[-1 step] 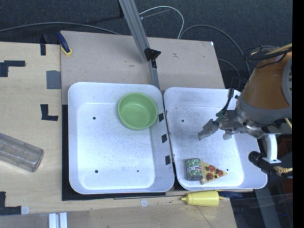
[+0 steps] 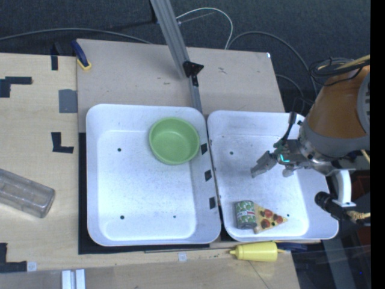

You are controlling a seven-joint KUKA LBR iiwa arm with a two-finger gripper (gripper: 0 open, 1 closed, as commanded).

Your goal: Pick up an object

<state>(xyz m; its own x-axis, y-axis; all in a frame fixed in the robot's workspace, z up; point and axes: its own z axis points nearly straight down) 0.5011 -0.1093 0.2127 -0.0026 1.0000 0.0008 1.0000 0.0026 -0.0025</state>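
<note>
1. Claw (image 2: 274,164) hanging over the right bin (image 2: 240,122), low above its white floor, on the grey arm (image 2: 337,110) with the orange band reaching in from the right.
2. Open or closed: cannot tell from this angle. Nothing seen gripped in it.
3. Below the claw, toward the near wall of the same bin: a small green can (image 2: 245,214) lying on its side, apart from the claw.
4. Touching that can on its right, also below the claw: a toy pizza slice (image 2: 270,218), flat on the bin floor, tip pointing right.
5. Left of the claw and slightly above, across the divide between the bins: a green bowl (image 2: 174,140), upright in the far right part of the left bin (image 2: 96,179).
6. Further below the claw, outside the right bin and just past its near rim: a yellow bottle (image 2: 258,251) lying on its side on the bench.
7. Far left of the claw, off both bins: a clear plastic cylinder (image 2: 24,192) lying on the wooden surface.
8. Up and left of the claw: a slanted metal pole (image 2: 171,32), ending near where the two bins meet.
</note>
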